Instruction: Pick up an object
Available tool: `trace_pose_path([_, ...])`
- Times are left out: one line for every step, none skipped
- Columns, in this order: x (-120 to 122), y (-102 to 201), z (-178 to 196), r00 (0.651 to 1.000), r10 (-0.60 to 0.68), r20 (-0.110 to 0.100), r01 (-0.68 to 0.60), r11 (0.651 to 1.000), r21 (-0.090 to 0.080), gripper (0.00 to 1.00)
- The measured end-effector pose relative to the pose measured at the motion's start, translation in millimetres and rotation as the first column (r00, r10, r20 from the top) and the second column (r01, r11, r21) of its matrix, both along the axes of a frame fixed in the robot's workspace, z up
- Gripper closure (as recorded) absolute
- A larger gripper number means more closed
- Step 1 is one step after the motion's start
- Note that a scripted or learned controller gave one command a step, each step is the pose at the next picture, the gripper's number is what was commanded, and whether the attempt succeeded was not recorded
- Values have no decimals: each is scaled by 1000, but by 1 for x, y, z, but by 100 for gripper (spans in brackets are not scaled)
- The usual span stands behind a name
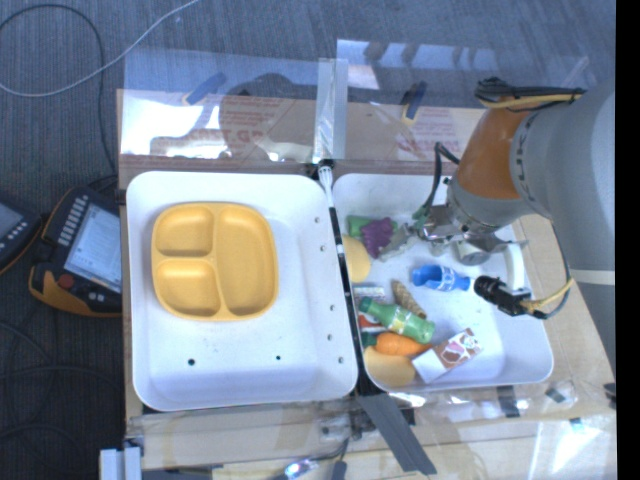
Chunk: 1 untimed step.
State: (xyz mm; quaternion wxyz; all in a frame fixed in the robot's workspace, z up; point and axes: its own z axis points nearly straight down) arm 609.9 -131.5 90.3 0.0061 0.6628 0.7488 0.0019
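My gripper [437, 232] hangs low over the upper middle of the right bin [528, 353], on the grey arm with its orange band [490, 163]. Just left of it lie purple grapes [377, 235] with a green piece [357, 224] beside them. A blue bottle [440, 278] lies right below the gripper. Further toward the front lie a green bottle [397, 319], an orange carrot [398, 346], a small red-and-white carton [447, 356] and a yellow piece [392, 370]. Another yellow piece [356, 264] sits against the left wall.
The left bin [235, 373] holds a yellow divided plate [214, 260]. A black connector and cable [500, 294] hang off the arm over the right bin's right side. A handheld pendant [75, 253] lies on the floor to the left of the bench.
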Motion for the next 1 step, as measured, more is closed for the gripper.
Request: trace_pose_path([-40,-14,0,1000,15,0,-15,1000,1,0])
